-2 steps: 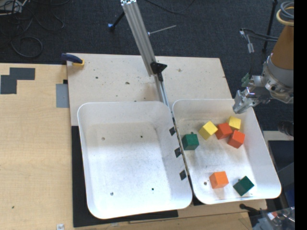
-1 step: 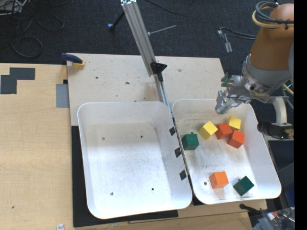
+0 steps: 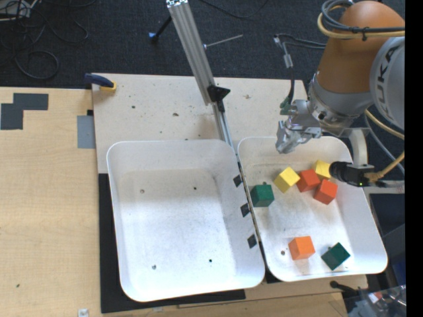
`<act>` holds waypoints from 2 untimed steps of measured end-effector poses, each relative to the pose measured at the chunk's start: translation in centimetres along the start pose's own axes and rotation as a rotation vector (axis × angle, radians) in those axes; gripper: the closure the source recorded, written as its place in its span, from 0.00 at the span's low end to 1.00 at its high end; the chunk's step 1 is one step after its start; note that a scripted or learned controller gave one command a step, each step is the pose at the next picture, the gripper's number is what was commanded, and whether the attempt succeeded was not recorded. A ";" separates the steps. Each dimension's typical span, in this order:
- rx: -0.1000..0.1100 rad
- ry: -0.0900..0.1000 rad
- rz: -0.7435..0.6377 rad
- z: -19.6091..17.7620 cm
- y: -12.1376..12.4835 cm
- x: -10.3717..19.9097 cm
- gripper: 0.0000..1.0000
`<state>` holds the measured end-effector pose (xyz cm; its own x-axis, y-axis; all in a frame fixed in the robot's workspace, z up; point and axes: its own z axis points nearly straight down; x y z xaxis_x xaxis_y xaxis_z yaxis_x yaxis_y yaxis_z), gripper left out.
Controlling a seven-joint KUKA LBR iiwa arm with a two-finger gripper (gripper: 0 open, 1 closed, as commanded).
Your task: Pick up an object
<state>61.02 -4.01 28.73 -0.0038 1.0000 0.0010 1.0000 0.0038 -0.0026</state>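
Several small cubes lie in the right bin [image 3: 370,240]: a green one [image 3: 262,195] near its left wall, a yellow one [image 3: 287,179], two red-orange ones [image 3: 308,180] [image 3: 325,191], another yellow one [image 3: 322,169] behind them, an orange one [image 3: 302,247] and a dark green one [image 3: 336,255] near the front. My gripper [image 3: 288,144] hangs above the bin's back part, up and slightly left of the yellow cube. Nothing shows between its fingers.
The left bin [image 3: 132,177] stands beside the right one, with black clips along the shared wall. A slanted aluminium bar [image 3: 197,55] rises behind the bins. A blue-and-yellow clamp [image 3: 100,81] sits at the bench's back left.
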 end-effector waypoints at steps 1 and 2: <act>-0.001 0.000 0.000 0.3 0.9 5.3 1.00; 0.002 0.000 0.001 1.6 1.1 9.7 1.00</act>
